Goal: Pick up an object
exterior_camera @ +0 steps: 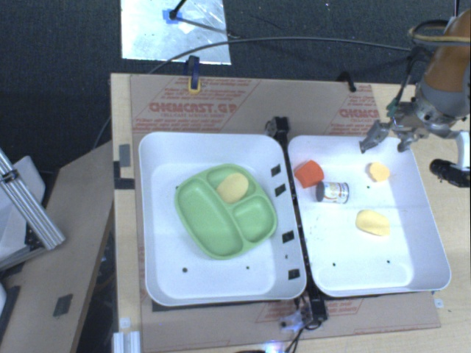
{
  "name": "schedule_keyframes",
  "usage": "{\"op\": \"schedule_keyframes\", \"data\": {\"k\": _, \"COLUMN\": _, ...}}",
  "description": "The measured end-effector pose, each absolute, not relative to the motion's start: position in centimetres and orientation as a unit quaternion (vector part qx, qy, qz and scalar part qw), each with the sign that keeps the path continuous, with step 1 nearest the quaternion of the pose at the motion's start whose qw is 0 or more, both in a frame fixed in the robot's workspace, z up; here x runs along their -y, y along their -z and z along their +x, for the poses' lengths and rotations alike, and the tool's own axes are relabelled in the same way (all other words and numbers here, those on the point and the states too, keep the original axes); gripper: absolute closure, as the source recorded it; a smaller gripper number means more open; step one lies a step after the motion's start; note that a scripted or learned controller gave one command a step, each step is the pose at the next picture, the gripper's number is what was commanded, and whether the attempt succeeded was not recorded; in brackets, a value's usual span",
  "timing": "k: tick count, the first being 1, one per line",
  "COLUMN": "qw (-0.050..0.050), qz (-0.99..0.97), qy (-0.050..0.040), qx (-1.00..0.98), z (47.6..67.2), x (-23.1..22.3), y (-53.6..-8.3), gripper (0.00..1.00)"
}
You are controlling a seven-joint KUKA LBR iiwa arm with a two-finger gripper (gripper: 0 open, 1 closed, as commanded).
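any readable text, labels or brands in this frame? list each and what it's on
"CHEMCAST GP": red print on the brown board under the bins, upper left, faint.
A second red print of the same kind on the board's upper right: partly cut off by the gripper, not readable.
Small can in the right bin: label too small and blurred to read.
No text visible on the green tray.

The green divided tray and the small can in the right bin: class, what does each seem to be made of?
Green divided tray: probably moulded plastic, with even matte colour and soft rounded compartment ridges. Small can: likely metal with a printed label, given its shiny pale body and dark end, though it is too small to be sure.
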State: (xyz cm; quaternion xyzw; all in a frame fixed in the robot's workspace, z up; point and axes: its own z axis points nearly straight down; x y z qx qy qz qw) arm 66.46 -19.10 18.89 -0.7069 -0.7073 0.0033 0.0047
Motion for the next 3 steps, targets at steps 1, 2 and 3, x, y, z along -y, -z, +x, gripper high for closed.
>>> {"op": "schedule_keyframes", "data": {"k": 1, "qw": -0.001, "qz": -0.706, "qy": 0.0005, "qx": 0.708, "z": 66.7, "x": 19.0, "y": -19.9, "gripper": 0.0}}
{"op": "schedule_keyframes", "data": {"k": 2, "qw": 0.0, "qz": -0.706, "qy": -0.0002, "qx": 0.708, "z": 65.9, "x": 18.9, "y": -15.3, "gripper": 0.0}}
{"op": "schedule_keyframes", "data": {"k": 3, "qw": 0.0, "qz": -0.705, "qy": -0.0001, "qx": 0.709, "z": 66.1, "x": 18.8, "y": -9.2, "gripper": 0.0}}
